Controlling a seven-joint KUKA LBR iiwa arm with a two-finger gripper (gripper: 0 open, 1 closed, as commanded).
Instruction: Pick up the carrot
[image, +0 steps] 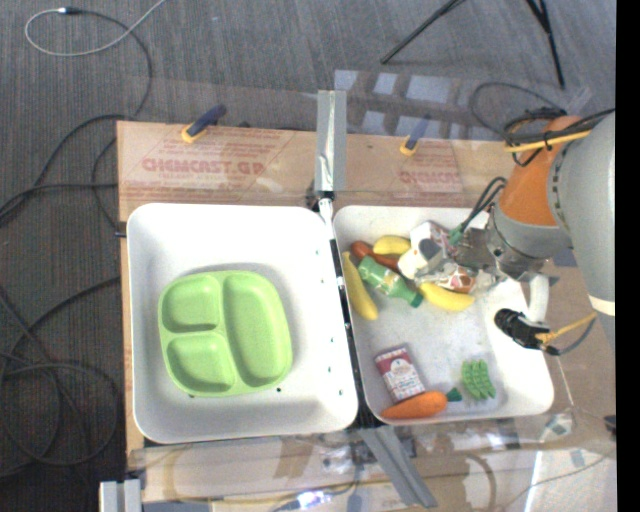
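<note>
Bench (200, 165) is sitting on grey carpet with black cables trailing around it; brown cardboard with red lettering is lining the top, clamps at the far edge. Two shallow white bins are sitting side by side. Left bin (160, 410) is holding a lime-green plastic tray (228, 331) with three compartments, glossy and rounded. Right bin (520, 400) is carrying the clutter. The carrot (413, 405) is lying along the right bin's near edge, orange, tapered, smooth, green tip pointing right toward a ribbed green piece (478, 380). A red-and-white packet (400, 373) is lying just beside it on the far side. Gripper (452, 262) is hanging over the bin's far edge, well apart from the carrot, down among a pile: yellow bananas (447, 296), a green bottle (388, 280), a white crumpled thing (430, 243). Fingers are buried in that pile, so can't tell whether they're spread or closed. Arm is coming in from the right, grey with an orange band.
</note>
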